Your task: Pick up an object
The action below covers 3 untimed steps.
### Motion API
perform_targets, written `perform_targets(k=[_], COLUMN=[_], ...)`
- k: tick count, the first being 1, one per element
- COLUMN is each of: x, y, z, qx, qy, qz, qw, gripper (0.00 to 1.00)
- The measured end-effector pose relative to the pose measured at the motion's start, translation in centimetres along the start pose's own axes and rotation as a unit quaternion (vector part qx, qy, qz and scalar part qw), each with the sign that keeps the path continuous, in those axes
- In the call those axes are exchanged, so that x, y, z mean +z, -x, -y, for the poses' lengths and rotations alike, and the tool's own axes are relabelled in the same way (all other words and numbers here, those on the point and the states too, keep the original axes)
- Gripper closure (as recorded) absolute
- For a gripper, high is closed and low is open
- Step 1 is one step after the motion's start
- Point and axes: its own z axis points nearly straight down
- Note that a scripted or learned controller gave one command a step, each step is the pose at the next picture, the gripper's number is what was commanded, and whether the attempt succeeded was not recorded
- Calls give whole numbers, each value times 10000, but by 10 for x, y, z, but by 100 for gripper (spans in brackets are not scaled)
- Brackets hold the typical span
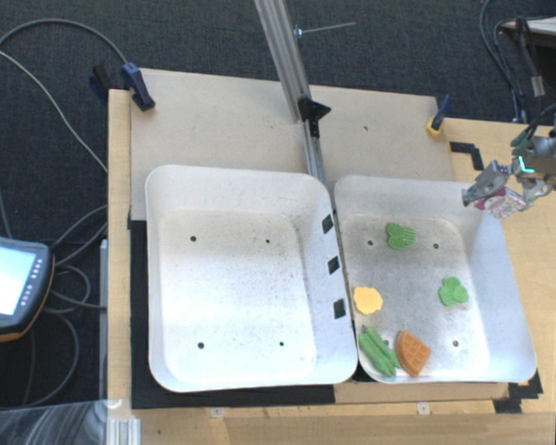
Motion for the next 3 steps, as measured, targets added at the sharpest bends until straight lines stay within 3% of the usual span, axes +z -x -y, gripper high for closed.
perform_targets(k=[1,3], x=[-3,125], y=[0,-3], z=[-1,0], qx=[-7,-1], qy=[21,-11], qz=[10,-3], qw=[10000,10000], gripper=[0,0])
